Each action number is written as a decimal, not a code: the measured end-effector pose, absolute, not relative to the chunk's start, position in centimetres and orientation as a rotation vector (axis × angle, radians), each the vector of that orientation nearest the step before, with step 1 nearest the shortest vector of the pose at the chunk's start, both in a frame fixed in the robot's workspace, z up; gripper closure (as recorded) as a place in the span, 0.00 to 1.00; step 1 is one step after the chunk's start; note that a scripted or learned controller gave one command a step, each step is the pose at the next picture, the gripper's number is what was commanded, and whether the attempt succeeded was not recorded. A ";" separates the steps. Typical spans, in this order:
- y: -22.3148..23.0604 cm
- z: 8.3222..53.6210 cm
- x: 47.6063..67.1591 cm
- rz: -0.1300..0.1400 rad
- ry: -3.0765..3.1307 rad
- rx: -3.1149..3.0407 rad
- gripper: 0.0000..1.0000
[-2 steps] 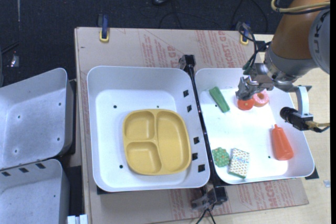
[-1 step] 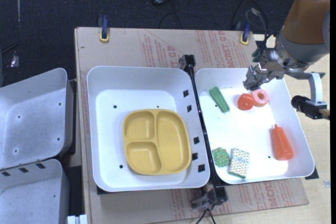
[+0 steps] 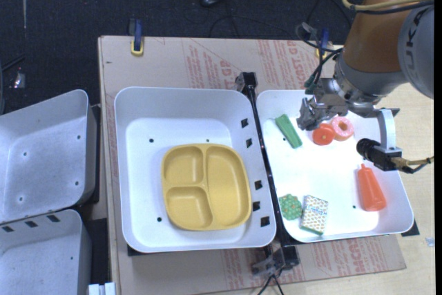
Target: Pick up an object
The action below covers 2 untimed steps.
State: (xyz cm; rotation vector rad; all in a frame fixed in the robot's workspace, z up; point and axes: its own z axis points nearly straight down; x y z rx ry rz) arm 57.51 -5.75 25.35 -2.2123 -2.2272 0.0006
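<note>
My gripper (image 3: 311, 118) hangs over the far part of the right bin (image 3: 394, 224), reaching in from the right. Its tip is just left of and above a small red round object (image 3: 323, 137), close to it; whether it touches is unclear. A pink ring (image 3: 342, 128) lies right beside the red object. To the gripper's left, a green bar (image 3: 289, 131) lies slanted on the bin floor. An orange bottle-shaped toy (image 3: 371, 188) lies near the right wall. At the near edge sit a green knobbly lump (image 3: 291, 206) and a small patterned box (image 3: 315, 215).
The left bin (image 3: 138, 148) holds a yellow divided plate (image 3: 206, 186). A black divider (image 3: 259, 155) runs between the two bins. White trays (image 3: 41, 148) lie off the bench at the left. Open floor shows in the middle of the right bin.
</note>
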 end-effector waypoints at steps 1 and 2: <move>-0.3 24.0 57.0 0.001 -2.228 -2.211 1.00; 5.1 24.4 55.1 0.000 -2.229 -2.209 1.00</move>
